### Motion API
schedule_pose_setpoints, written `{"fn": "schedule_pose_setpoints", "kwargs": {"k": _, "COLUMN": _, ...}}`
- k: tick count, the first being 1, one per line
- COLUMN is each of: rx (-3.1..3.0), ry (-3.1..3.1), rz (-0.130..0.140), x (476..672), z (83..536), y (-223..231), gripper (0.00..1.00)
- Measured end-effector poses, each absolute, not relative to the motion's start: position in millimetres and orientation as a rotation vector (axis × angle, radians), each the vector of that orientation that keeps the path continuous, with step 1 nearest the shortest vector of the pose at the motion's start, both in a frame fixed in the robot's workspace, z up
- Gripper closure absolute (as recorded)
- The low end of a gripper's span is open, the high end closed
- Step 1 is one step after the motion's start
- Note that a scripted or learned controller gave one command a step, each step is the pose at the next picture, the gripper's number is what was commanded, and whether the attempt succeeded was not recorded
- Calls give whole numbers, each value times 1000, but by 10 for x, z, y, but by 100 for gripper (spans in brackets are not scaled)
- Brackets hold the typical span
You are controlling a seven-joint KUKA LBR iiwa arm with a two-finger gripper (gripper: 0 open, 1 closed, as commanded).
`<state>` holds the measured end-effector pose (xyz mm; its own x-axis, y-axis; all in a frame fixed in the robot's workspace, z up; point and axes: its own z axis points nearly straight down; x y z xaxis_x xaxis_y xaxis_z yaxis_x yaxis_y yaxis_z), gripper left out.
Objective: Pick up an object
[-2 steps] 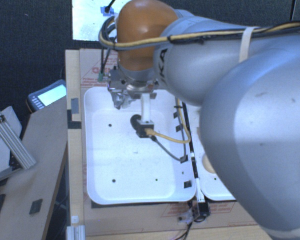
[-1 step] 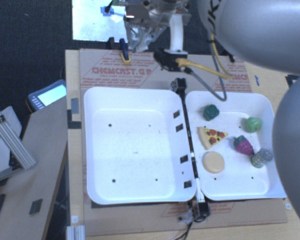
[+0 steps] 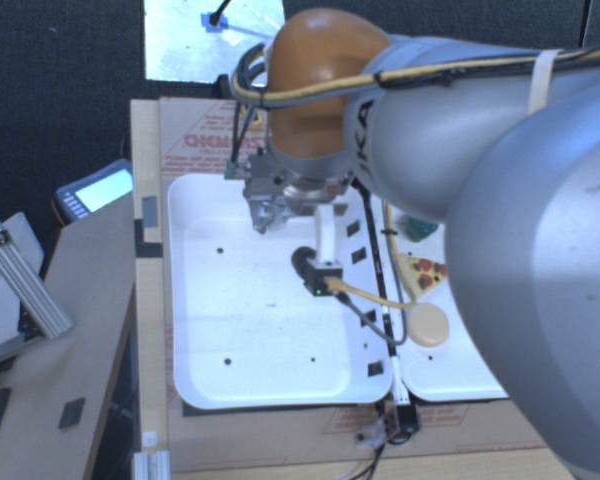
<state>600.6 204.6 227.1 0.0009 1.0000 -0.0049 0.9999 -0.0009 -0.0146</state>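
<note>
My gripper (image 3: 264,214) hangs low over the far part of the left white bin (image 3: 210,368), below the orange band of the arm. Nothing shows between or under it. The objects I see lie in the right bin (image 3: 460,383): a tan round disc (image 3: 427,325) near the front, a flat piece with red and yellow spots (image 3: 428,272) behind it, and a teal object (image 3: 418,230) farther back, partly hidden by the arm. The gripper is well left of all three, across the divider between the bins.
The big grey arm covers most of the right bin and the view's right side. A cardboard sheet (image 3: 195,138) lies under the bins. A side bench with a metal rail (image 3: 25,278) stands to the left.
</note>
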Motion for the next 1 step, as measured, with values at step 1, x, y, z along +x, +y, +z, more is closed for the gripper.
{"fn": "schedule_pose_setpoints", "kwargs": {"k": 1, "rx": -2215, "ry": -2234, "rz": -27, "x": 5596, "z": 3855, "y": 2344, "gripper": 100}}
